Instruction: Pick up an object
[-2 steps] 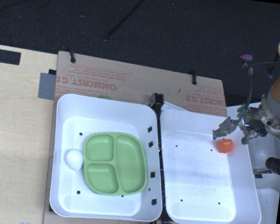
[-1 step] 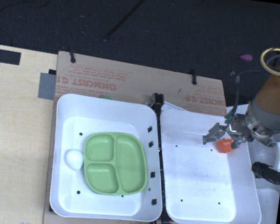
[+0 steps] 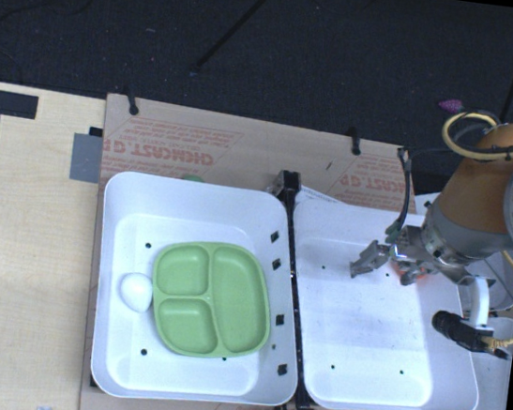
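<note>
The green tray point(image 3: 211, 298) lies in the left bin point(image 3: 134, 196), smooth plastic, rounded, split into three compartments, its long axis running slantwise up-left to down-right. A small white egg point(image 3: 136, 290) touches its left edge, glossy and oval. Both lie well left of the gripper point(image 3: 372, 259), across the divider. The gripper hovers over the bare right bin point(image 3: 447, 397); its dark metal fingers look spread, pinching nothing. Beyond is the cardboard-lined worktop point(image 3: 245, 150).
</note>
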You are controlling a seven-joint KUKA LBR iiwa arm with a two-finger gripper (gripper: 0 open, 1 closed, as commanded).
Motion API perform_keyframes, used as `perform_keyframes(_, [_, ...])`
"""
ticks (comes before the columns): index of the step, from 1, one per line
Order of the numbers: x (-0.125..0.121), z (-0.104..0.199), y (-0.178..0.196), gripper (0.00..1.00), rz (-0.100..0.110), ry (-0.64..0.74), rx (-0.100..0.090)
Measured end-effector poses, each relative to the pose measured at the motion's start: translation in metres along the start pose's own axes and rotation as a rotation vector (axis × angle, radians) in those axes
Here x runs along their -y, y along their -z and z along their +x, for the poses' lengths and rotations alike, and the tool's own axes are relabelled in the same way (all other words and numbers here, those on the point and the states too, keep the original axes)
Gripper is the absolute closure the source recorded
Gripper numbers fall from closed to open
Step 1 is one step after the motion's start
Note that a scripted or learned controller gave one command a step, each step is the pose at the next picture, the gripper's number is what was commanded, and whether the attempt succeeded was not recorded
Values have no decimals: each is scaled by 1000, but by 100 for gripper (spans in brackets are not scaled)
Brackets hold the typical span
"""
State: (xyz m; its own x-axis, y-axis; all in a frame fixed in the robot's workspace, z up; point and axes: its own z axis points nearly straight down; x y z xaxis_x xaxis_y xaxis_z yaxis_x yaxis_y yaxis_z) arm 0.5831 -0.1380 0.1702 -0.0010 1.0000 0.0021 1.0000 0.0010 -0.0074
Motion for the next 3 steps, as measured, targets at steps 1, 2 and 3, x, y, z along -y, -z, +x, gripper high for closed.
perform_keyframes(1, [-6,6,-50,0,0,0,0])
perform_keyframes(2, [-6,4,-37,100,-3,-5,1])
perform_keyframes(3, [-13,9,10,100,-9,0,2])
